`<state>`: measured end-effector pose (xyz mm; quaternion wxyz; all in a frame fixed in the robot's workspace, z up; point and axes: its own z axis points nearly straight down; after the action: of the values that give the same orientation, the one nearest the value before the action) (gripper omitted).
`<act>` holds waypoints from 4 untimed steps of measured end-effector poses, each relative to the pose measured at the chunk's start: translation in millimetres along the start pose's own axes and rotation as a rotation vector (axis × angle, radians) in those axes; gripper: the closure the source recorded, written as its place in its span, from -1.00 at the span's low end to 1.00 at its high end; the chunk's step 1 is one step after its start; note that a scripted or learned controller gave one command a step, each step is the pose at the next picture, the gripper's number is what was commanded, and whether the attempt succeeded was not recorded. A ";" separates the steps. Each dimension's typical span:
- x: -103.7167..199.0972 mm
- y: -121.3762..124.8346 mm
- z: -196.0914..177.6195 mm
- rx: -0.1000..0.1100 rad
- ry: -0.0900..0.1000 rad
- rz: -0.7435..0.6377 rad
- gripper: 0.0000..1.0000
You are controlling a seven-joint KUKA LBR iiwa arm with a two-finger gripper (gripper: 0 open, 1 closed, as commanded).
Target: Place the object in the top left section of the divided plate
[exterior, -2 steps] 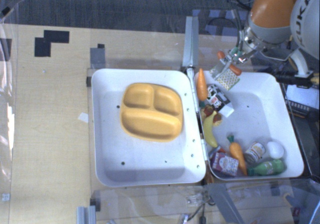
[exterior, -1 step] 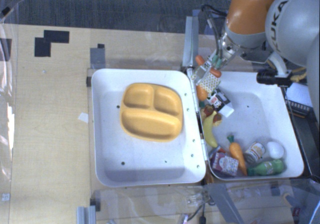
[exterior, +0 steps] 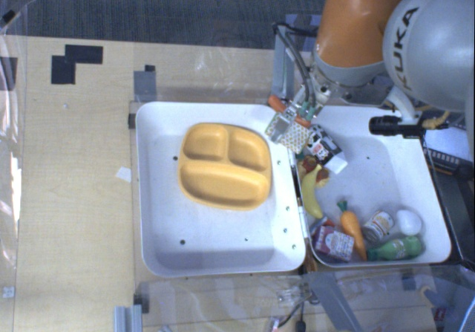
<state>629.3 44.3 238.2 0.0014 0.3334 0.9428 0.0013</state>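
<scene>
The yellow divided plate (exterior: 225, 165) lies in the left white bin (exterior: 159, 234), with two small sections at its far side and one long section at its near side. All three sections hold nothing. My gripper (exterior: 291, 124) hangs over the wall between the two bins, just right of the plate's top right corner. Under it sits a black-and-white carton (exterior: 322, 147) at the right bin's far left. Small orange and green parts on the wrist blur into what is below, so a held object cannot be made out.
The right bin (exterior: 386, 167) holds a banana (exterior: 311, 195), a carrot (exterior: 352, 228), a red packet (exterior: 333, 243), a can (exterior: 378, 226), a white egg (exterior: 409, 222) and a green bottle (exterior: 395, 249) along its near side. The arm's orange band (exterior: 360, 11) looms over that bin's far edge.
</scene>
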 end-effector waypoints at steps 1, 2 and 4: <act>42.0 55.7 45.9 0.000 0.001 -0.166 1.00; 54.7 88.2 29.6 -0.001 0.000 -0.271 1.00; 55.5 114.9 32.1 -0.002 -0.002 -0.590 1.00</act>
<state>658.4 168.6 206.4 0.0030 0.0450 0.9990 0.0017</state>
